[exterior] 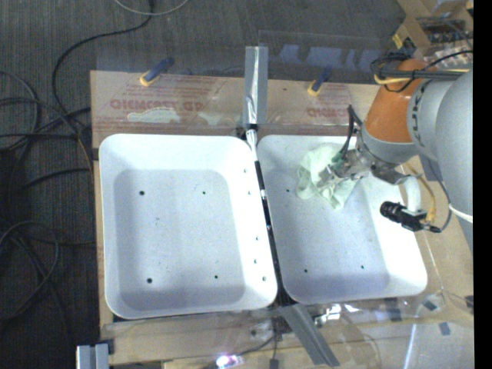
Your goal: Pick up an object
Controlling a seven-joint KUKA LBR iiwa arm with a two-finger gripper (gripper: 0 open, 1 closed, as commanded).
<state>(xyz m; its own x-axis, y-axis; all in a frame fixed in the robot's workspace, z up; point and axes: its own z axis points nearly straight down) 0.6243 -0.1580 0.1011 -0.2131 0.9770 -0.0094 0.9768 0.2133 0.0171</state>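
A crumpled pale green cloth (pixel 317 177) lies in the right bin (pixel 346 271), near its far wall. My gripper (pixel 338 169) is down on the cloth's right side, its fingers buried in the folds. The grey arm with its orange band (pixel 390 118) reaches in from the right above it. Whether cloth is pinched between the fingers is hidden.
The left bin (pixel 184 290) sits beside the right one, split off by a metal divider (pixel 254 91). A black cylindrical part (pixel 401 214) on a cable hangs by the right bin's right rim. Two clamps (pixel 156 70) hold the far board edge.
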